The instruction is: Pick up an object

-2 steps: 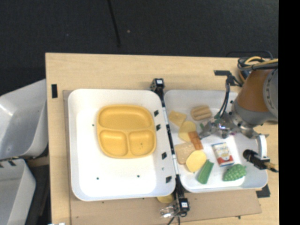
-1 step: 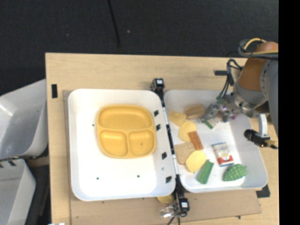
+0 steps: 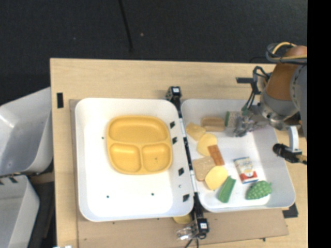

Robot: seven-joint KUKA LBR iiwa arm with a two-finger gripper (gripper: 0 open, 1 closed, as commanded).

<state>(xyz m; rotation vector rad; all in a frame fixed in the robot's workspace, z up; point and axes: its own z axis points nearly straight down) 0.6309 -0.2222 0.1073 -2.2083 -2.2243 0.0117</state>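
Note:
My gripper (image 3: 240,125) hangs low over the back of the right bin (image 3: 279,196), coming in from the right on the grey arm with its orange band (image 3: 282,81). Just left of it lies a tan stick (image 3: 212,122) with a small green piece (image 3: 226,119) at its end, close to the gripper. Further forward in the bin are two yellow wedges (image 3: 195,132) (image 3: 208,141), a brown strip (image 3: 215,154), a bread slice (image 3: 202,166), a yellow lump (image 3: 216,177), a green cucumber (image 3: 226,189), a small white and red carton (image 3: 245,170) and a green bumpy piece (image 3: 258,190).
The left bin (image 3: 93,190) bears a yellow divided plate (image 3: 138,143) in its middle. Black clips (image 3: 182,138) run along the seam between the two bins. Bare wooden bench (image 3: 129,79) shows behind both bins.

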